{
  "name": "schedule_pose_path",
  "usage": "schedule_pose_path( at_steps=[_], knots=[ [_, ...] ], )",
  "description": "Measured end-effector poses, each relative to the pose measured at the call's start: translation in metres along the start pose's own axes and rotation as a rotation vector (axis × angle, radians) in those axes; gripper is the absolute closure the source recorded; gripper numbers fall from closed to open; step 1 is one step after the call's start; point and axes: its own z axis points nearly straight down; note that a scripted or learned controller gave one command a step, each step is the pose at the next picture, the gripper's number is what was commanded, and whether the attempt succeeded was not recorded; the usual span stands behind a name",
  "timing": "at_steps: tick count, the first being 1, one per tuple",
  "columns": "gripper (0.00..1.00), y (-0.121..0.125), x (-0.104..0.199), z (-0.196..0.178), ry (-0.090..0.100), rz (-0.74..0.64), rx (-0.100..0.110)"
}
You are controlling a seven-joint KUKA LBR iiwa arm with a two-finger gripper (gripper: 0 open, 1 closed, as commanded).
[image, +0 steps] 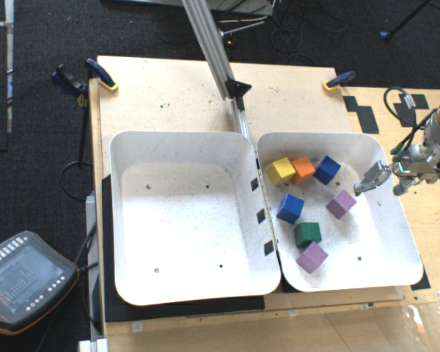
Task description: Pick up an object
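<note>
1. Presently we log seven small cubes in the right bin (396, 218): two blue (327, 170), two purple (341, 204), one yellow (282, 171), orange (303, 168), green (307, 233).
2. Gripper (385, 176) fingers apart, holding nothing, at the bin's right wall.

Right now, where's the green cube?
In the right bin, toward its front: the green cube sits between the blue cube behind it and a purple cube in front.

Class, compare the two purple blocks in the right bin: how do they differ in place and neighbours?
The upper purple block lies close to the gripper; the lower purple block lies nearer the bin's front rim. The lower one sits right beside the green block; the upper one stands apart. Both are purple cubes.
</note>
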Motion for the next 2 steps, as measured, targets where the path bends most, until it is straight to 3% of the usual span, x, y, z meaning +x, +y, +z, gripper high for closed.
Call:
schedule_pose_path(
  at_steps=[1, 2],
  knots=[
    [0.00, 0.001, 0.000, -0.002, -0.001, 0.000, -0.004],
    [0.00, 0.006, 0.008, 0.047, 0.000, 0.000, 0.001]
  ],
)
